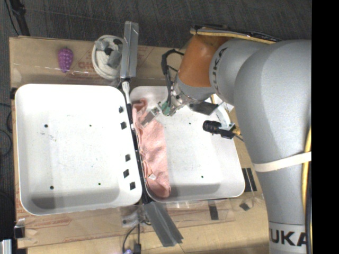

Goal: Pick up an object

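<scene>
Camera view puts my tool [159,111] low in the right bin [212,157], tip at the top end of the pink cloth [153,152] that trails away along the bin's left wall. I'd press into a fold before lifting. Tool state: I cannot tell; the wrist blocks it.

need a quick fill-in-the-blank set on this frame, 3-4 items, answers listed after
1. The pink cloth lies in the ____ bin, along its wall next to the other bin.
2. The purple object sits on the bench, ____ both bins.
3. The claw is over the ____ end of the cloth.
4. The band above the wrist is ____.

Answers: right; outside; upper; orange
</scene>
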Robot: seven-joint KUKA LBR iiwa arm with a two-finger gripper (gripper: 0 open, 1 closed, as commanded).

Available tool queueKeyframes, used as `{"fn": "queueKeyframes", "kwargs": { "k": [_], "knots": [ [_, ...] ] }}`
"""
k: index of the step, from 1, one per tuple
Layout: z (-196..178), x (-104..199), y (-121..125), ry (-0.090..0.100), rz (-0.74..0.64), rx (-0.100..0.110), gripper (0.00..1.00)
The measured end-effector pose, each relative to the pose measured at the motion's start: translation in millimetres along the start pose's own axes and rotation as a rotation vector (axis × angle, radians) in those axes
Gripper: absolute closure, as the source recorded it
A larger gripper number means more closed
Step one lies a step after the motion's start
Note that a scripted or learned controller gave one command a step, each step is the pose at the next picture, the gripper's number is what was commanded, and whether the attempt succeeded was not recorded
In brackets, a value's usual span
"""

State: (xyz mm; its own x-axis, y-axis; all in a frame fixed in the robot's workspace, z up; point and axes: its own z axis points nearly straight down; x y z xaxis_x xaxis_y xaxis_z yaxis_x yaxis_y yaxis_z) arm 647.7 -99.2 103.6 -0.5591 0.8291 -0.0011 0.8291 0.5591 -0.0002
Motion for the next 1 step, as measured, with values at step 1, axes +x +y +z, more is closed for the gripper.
{"fn": "queueKeyframes", "kwargs": {
  "k": [1],
  "knots": [
    [-89.8,31.0,32.7,-0.001,-0.087,-0.001,0.00]
  ]
}}
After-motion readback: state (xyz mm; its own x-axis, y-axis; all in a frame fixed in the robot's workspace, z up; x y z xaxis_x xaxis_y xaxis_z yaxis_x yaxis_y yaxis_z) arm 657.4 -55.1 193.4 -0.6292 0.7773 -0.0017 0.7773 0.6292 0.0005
